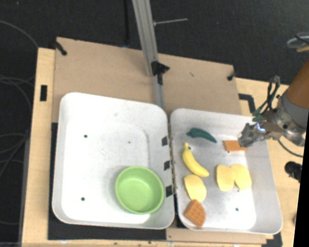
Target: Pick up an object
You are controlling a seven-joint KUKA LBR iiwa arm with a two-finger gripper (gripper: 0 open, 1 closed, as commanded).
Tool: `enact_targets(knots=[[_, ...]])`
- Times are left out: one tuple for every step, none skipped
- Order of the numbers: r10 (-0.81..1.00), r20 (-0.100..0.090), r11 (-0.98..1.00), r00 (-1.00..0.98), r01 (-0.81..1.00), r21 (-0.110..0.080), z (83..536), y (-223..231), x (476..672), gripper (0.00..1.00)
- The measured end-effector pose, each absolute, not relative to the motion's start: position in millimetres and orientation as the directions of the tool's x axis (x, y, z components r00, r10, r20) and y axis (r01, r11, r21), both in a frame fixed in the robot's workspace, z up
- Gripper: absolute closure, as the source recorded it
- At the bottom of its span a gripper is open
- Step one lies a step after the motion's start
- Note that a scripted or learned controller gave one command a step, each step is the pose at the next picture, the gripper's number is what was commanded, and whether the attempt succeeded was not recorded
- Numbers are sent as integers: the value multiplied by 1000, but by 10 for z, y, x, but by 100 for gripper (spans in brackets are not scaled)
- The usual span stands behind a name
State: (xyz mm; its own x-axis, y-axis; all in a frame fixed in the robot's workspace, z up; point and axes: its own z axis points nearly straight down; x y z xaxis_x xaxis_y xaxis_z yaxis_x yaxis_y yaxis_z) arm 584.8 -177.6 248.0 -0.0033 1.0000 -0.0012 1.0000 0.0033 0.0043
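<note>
Gripper low over the right bin's far right corner — finger state impossible to tell. Orange block just left and slightly nearer, almost touching, long axis running left-right; banana and pepper further left

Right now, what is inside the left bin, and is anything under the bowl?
The left bin holds one thing: a green bowl near its front right corner, upright and showing nothing inside. The bin floor beneath the bowl is covered, so anything under it cannot be seen.
</note>
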Motion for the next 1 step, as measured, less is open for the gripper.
enact_targets(knots=[[1000,-1,4,-4,1000,7,2926,-1786,5862,100]])
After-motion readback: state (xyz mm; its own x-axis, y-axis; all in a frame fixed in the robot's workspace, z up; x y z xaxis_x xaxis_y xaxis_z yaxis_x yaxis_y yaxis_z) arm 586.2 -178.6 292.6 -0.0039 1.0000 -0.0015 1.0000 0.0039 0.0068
